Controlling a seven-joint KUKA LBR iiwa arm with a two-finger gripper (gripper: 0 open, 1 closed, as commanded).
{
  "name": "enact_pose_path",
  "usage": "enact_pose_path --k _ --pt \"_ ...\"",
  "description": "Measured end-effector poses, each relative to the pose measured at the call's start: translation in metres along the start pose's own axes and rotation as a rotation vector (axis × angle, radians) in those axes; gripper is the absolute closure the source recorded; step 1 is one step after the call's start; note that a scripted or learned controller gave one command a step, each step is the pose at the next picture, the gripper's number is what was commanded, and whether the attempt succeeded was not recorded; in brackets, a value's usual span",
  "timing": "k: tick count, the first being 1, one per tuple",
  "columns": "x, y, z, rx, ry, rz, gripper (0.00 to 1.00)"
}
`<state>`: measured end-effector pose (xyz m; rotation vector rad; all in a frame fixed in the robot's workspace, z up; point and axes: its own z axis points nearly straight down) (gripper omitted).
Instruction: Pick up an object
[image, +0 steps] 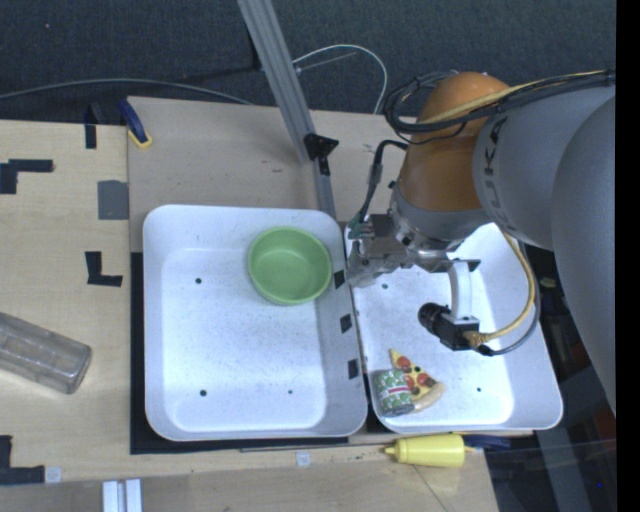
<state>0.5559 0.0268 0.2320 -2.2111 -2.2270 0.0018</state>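
A: Yellow bottle (432, 450) first, lying on its side on the bench just below the right bin (520, 400), cap end pointing left. If it has a label, I can't read it.

B: And the claw?

A: The claw (372, 262) sits low over the upper left corner of the right bin, close to the wall that divides the two bins. It is a dark, cluttered lump under the grey and orange arm (455, 150), so I cannot tell how it is set. I see no object pinched in it.

B: What is in that bin?

A: A pizza slice toy (415, 382) near the lower left corner, with red and green spots on top. Touching its left side is a small greenish thing (390, 392) with a printed pattern; it may be a can or a pouch, but the print is too blurred to read. Both lie well below the claw, apart from it. A black fitting (445, 325) with a yellow cable hangs off the arm over the middle of the bin.

B: And the left bin?

A: The left bin (180, 400) holds one green bowl (290, 264), upright, near its upper right corner. Nothing in the bowl that I can see.

B: Anything off to the side?

A: A clear plastic cylinder (40, 352) lies on the bench at the far left, well away from both bins.
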Motion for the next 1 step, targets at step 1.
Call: enact_pose_path --k 1 --pt "0.0583 0.0016 -0.0066 -0.001 0.000 -0.001 1.00"
